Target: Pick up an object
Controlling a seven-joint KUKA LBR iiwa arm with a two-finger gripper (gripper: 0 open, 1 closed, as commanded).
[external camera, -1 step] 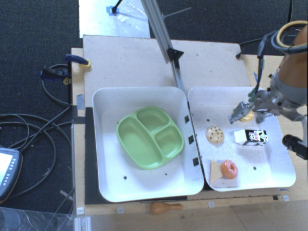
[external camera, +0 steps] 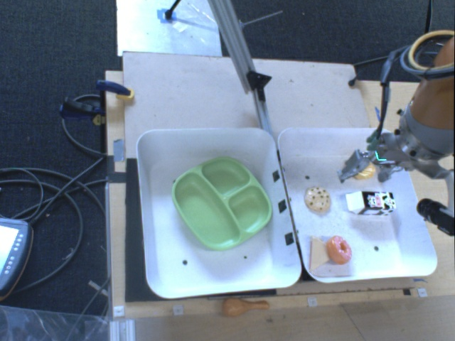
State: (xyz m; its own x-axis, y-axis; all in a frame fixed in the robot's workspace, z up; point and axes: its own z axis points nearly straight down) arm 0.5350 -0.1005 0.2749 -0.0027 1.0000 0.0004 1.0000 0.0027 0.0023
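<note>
Two white bins are seen: the left bin (external camera: 153, 212) and the right bin (external camera: 416, 251). A pale green tray (external camera: 222, 202) is seen in the left one. In the right bin, a tan cookie (external camera: 318, 199) is dotted with dark specks, a carton (external camera: 370, 202) is white with black patches, and a donut (external camera: 339, 249) is coated in orange-pink. A yellow item (external camera: 366, 171) is seen by the grey gripper (external camera: 353, 168). The arm (external camera: 430, 112) is grey with an orange band. A tan wooden piece (external camera: 244, 305) lies on the light brown bench (external camera: 192, 91).
</note>
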